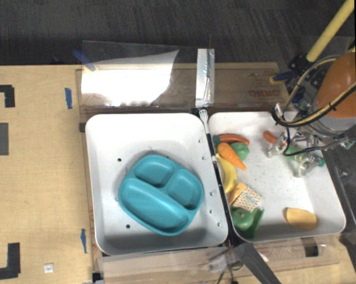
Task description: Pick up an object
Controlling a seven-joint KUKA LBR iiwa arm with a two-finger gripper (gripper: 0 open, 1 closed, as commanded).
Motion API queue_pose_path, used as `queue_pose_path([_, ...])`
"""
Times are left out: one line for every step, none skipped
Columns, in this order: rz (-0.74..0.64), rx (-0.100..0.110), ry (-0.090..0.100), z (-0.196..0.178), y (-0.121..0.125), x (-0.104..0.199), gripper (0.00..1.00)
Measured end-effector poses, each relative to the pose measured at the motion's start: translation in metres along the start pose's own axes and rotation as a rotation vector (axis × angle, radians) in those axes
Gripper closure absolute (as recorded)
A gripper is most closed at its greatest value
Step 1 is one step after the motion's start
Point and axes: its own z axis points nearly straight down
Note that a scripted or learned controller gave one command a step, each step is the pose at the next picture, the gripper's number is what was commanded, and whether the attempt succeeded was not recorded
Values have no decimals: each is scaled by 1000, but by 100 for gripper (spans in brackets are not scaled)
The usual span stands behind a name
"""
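Nearest in the right bin (328,185) lie a tan bread-like piece (300,217), a green pepper (246,219) and a carrot (231,155). Farther back, the gripper (301,157) hangs over the bin floor among tangled cables (299,114); its grip state cannot be made out.

left bin (103,170): white
divided plate (161,193): teal
right bin (326,203): white, faint dark specks
carrot (231,155): orange
banana (228,173): yellow
pepper (246,219): green
bread piece (300,217): tan-orange
bench (34,190): light tan, black and blue tape marks
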Motion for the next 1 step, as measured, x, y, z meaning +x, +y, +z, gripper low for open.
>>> queue_pose_path([-158, 1, -2, -1, 8, -61, 0])
